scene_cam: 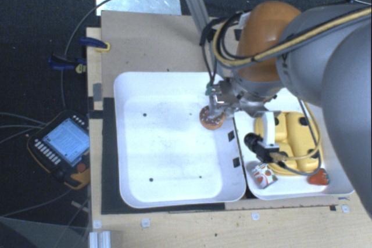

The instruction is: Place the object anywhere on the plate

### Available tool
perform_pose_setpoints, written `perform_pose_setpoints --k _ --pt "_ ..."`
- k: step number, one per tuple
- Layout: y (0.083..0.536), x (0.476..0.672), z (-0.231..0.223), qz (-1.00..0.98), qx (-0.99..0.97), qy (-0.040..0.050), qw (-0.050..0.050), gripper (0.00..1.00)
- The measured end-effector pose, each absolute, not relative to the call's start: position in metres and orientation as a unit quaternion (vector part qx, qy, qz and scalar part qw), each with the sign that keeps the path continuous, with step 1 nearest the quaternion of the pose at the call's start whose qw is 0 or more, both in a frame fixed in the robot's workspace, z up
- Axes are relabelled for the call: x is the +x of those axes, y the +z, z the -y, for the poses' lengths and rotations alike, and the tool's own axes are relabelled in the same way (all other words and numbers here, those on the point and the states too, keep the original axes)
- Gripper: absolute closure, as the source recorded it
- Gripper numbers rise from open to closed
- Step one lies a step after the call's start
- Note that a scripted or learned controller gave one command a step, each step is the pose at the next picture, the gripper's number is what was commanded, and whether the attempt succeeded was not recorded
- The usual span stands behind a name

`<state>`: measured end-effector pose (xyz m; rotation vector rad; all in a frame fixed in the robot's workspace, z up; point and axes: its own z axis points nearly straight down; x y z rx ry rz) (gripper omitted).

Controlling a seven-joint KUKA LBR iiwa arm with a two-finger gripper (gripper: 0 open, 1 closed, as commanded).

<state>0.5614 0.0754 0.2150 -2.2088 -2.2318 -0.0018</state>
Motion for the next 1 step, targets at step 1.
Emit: perform_pose_setpoints --k 1 --pt "0.2229 0.5659 -0.1376 0.711 -0.703 -0.0021 0.001 1.0"
